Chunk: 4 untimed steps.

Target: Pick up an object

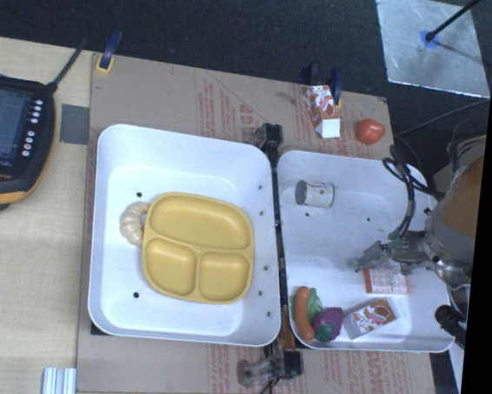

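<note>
From my seat the right bin (pixel 352 181) has open white floor through its middle. A small can (pixel 314 194) lies on its side at the far left. The near edge is crowded: a carrot-like piece (pixel 302 310), a purple toy (pixel 329 323) touching it, and a small carton (pixel 370 319) just to their right. A flat packet (pixel 387 281) lies on the right side, under the gripper (pixel 383 257). In the left bin (pixel 108 221) a yellow divided tray (pixel 197 248) takes the centre, a pale lumpy thing (pixel 131 222) pressed against its left; I see bare floor along the far and near sides.
</note>
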Motion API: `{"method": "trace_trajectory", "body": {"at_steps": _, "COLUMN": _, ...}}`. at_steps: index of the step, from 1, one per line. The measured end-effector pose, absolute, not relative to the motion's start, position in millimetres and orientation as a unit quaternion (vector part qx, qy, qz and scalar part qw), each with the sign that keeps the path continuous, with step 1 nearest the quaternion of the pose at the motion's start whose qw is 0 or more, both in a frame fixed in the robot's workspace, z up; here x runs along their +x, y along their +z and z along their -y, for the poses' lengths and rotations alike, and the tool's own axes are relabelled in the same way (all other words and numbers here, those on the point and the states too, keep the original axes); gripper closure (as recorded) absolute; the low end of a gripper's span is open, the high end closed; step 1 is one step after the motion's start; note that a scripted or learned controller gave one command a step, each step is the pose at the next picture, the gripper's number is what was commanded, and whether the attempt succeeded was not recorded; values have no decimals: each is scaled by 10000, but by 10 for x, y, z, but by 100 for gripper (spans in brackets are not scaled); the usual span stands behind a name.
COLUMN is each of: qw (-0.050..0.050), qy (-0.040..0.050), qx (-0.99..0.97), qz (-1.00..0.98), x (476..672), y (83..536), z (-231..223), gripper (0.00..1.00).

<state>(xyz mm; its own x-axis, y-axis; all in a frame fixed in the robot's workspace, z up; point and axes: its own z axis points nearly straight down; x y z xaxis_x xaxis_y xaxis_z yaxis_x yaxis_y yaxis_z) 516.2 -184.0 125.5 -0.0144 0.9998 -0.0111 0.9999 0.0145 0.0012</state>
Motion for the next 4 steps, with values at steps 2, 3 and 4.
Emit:
{"method": "trace_trajectory", "body": {"at_steps": 2, "qw": 50, "qy": -42, "qx": 7013, "qz": -7129, "x": 5165, "y": 1357, "z": 1848, "gripper": 0}}
{"method": "trace_trajectory", "body": {"at_steps": 3, "qw": 34, "qy": -9, "qx": 7057, "qz": -7085, "x": 5179, "y": 948, "z": 1663, "gripper": 0}}
{"method": "trace_trajectory", "body": {"at_steps": 4, "qw": 56, "qy": -16, "qx": 7052, "qz": -7090, "x": 5185, "y": 1059, "z": 1689, "gripper": 100}}
